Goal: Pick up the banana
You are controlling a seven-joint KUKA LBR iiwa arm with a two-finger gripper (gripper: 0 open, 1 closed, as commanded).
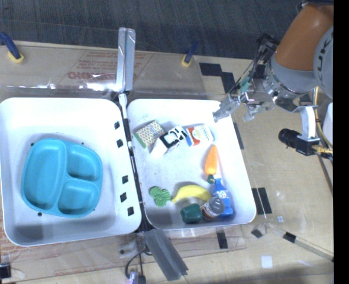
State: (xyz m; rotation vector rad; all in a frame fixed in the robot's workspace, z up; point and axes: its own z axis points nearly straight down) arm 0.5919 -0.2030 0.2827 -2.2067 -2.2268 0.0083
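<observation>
banana (191, 192) in right bin (236, 158) (near edge) | hand (224, 110) above far rim

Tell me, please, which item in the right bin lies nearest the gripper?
The small carton with the red end, at the bin's far side; the gripper hangs just beyond it, while the banana lies farther.
</observation>
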